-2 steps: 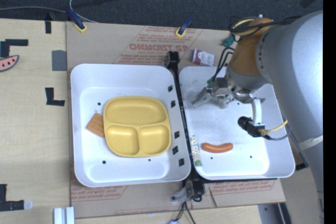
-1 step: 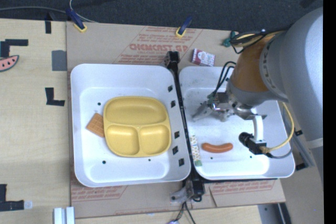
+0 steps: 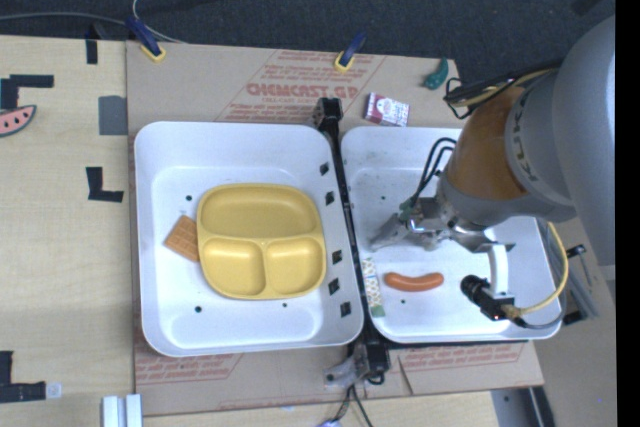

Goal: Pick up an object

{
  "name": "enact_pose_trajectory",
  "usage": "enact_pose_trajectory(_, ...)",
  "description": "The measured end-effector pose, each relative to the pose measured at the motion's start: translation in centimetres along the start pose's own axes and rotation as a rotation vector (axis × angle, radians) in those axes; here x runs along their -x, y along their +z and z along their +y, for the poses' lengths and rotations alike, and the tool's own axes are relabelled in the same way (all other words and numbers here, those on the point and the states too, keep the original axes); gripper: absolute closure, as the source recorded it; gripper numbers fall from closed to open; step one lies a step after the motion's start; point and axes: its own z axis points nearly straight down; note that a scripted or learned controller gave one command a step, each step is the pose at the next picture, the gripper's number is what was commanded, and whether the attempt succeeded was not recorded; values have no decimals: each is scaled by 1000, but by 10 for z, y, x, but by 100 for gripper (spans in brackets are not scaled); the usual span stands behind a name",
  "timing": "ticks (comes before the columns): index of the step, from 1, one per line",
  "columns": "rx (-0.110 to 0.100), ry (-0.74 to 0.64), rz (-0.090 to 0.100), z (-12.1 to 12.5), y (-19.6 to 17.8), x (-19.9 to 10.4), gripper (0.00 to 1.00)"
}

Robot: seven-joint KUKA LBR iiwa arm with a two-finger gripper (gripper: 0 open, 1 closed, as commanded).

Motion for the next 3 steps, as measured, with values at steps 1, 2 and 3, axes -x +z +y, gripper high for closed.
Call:
enact_pose_trajectory(1,2,0,0,-23,0,0,0)
enact_pose_trajectory(2,0,-1,0,50,0,18,0)
enact_pose_trajectory(3,-4,-1,1,97,2,0,0)
